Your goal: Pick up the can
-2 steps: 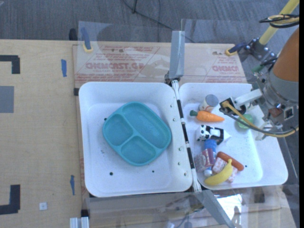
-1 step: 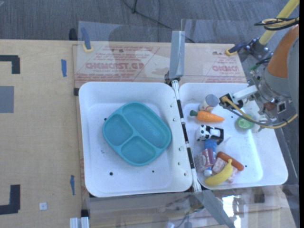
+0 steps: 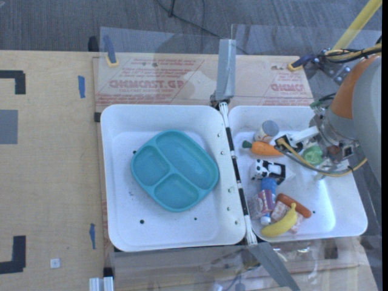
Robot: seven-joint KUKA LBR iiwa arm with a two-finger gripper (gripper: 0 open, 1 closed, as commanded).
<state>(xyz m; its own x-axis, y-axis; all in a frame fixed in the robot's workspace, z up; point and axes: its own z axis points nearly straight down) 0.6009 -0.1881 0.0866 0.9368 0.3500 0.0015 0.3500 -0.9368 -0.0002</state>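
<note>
Over the right white plastic bin [image 3: 345, 214] hangs the grey arm's tool [image 3: 315, 147], near a green object [image 3: 313, 156]; cannot tell its state; small silver-topped can [image 3: 269, 128] stands upright at that bin's far left, just beyond an orange toy carrot [image 3: 265, 150]; yellow toy banana [image 3: 280, 225] lies near the front; left bin [image 3: 115, 162] holds a teal divided plate [image 3: 174, 170].

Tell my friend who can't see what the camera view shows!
A grey robot arm with an orange band reaches from the right over the right white bin, which holds a small silver can, orange carrot, yellow banana and other toys. The left white bin holds a teal divided plate.
</note>
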